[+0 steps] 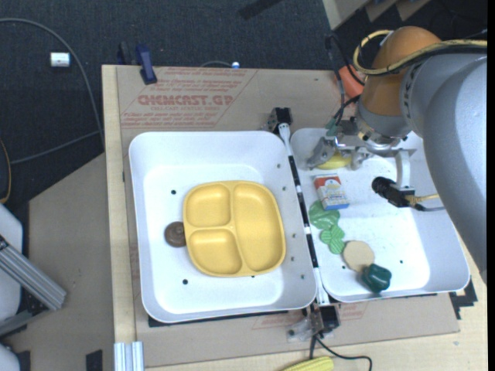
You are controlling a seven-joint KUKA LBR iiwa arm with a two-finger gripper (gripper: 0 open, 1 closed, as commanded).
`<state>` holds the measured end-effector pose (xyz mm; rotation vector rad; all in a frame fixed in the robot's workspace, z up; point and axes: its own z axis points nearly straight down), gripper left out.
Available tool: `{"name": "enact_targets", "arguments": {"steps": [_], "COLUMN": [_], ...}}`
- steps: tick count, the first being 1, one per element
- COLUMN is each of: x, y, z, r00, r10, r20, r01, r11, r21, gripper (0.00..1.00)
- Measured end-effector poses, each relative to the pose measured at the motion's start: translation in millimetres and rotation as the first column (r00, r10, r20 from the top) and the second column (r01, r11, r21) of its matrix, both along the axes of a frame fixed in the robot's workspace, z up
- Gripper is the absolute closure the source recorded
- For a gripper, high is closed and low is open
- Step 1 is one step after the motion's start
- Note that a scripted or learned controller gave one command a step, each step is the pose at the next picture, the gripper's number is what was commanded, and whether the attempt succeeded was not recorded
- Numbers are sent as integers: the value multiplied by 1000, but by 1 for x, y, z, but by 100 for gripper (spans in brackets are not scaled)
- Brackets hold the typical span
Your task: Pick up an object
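The grey arm with its orange band reaches in from the right and hangs over the far end of the right bin (445,273). Its gripper (340,154) sits low there, just above a yellow object (334,163) that lies against the bin's far wall. Whether the claw is wide, narrow or closed on anything cannot be told — the wrist hardware hides its tips.

Just nearer than the yellow object lies a small red, white and blue box (332,192). Below that, along the bin's left side, sit two green pieces (329,226), touching one another. Nearer still come a round tan disc (358,254) and, just beside it, a dark teal block (377,277).

The left bin (155,161) holds a yellow divided plate (233,227) with three compartments, lying flat near the middle. A brown round object (175,234) rests at the plate's left edge — partly tucked under its rim. Both bins sit side by side on a cardboard sheet (186,95) printed with red lettering.
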<state>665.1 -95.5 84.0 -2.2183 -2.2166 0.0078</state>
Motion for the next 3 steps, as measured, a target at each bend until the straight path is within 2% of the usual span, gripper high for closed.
{"name": "enact_targets", "arguments": {"steps": [1,2,3], "x": [-3,-2,-34], "y": [0,0,32], "z": [8,18,102], "r00": [1000,1000,1000], "r10": [1,2,2], "r20": [-14,-12,9], "r01": [-1,-2,-2], "r11": [1000,1000,1000], "r21": [0,-1,0], "gripper": [100,100,100]}}
